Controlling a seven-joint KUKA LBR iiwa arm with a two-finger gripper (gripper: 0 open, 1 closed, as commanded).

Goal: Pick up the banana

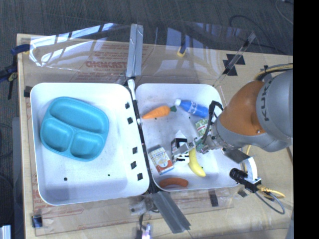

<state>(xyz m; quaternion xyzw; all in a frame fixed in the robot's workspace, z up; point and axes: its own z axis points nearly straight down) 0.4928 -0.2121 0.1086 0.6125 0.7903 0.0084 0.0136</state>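
Right bin (164,91): banana (196,164) near front, lying lengthwise, gripper (185,147) just at its far end. Carrot (156,112) far left, blue bottle (192,107) far right. Small carton (160,159) left of banana, sausage (173,182) at near wall. Left bin (45,183): blue divided tray (74,128).

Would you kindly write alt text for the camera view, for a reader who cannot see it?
A grey robot arm's end effector sits low in the right white bin, beside a yellow banana, among a carrot, bottle, carton and sausage. The left white bin holds a blue divided plate.
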